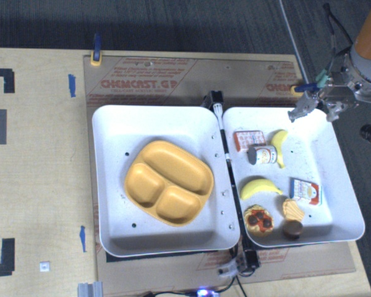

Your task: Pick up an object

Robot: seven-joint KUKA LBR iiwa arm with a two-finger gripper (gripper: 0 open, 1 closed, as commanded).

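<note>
Arm: we see it reach in from the right, its orange band [366, 39] at the upper right corner, the wrist angled down and leftward toward the right bin [343, 184].
Gripper [310, 110]: we find it hanging over the far right corner of the right bin, above the rim, apart from every item inside; nothing sits between its fingers, and we cannot tell whether they are spread or pressed together.
Right bin contents: a red and white packet [248, 139] near the far left side; a small can [262, 155] just in front of it; a yellow banana piece [279, 146] touching the can's right side; a banana [260, 187] mid-bin; a second packet [305, 190] to its right; a pizza slice [258, 219], a waffle-like piece [293, 210] and a brown round piece [292, 229] at the near edge.
Left bin [111, 135]: touching the right bin's left side, we see it holding a yellow divided tray [167, 182].
</note>
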